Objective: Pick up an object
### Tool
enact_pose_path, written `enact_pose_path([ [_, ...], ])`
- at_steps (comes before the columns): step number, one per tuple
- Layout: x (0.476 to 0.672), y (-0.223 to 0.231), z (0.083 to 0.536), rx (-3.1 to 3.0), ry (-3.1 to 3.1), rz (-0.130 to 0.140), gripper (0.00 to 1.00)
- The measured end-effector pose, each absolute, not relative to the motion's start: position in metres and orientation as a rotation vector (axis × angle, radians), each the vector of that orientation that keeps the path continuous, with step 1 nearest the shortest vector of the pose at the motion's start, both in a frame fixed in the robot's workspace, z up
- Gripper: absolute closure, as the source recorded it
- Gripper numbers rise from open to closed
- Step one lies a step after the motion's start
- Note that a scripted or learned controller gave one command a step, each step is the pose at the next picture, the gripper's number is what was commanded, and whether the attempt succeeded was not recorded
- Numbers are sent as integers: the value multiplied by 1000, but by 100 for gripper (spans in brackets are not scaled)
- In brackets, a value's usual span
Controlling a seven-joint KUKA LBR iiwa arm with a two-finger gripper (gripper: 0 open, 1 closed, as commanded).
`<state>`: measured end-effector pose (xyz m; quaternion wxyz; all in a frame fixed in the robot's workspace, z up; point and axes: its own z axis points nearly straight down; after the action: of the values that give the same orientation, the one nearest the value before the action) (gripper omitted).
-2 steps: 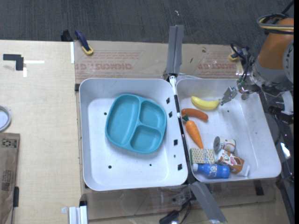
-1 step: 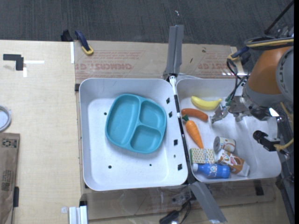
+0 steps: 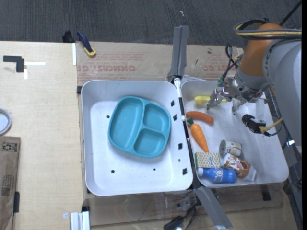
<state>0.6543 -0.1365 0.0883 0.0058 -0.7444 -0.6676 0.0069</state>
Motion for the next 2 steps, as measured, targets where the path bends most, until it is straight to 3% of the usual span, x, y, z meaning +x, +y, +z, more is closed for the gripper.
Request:
enact_pose_path([
  [1, 656, -136, 98, -2332, -2096, 18, 100],
  [2, 655, -137, 98, -2331, -2095, 21, 0],
])
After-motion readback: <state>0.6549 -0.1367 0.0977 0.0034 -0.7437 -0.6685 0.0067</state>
